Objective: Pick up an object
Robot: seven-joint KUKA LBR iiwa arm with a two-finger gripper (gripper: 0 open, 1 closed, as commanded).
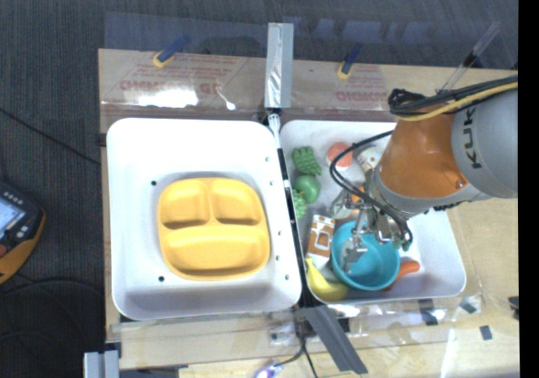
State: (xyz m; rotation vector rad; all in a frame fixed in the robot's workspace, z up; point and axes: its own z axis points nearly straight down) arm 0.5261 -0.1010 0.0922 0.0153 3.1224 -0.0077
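Observation:
The right bin (438, 279) holds a pile of toys. A teal bowl (364, 265) sits at its front, and my gripper (373, 235) hangs right over the bowl's far rim, under the orange band of the arm (421, 162). A yellow banana (324, 282) lies against the bowl's front left. An orange and white box (319, 236) stands to the bowl's left. Farther back are a green knobbly toy (306, 160), a green pepper (306, 189) and an orange-red piece (338, 151). A small orange piece (408, 267) peeks out to the bowl's right. The arm hides the bin's middle.
The left bin (135, 149) holds a yellow divided plate (214, 227). A metal divider (279, 65) stands behind where the two bins meet. Cables (438, 98) run from the arm at the right. A dark device (13, 220) lies on the floor at the far left.

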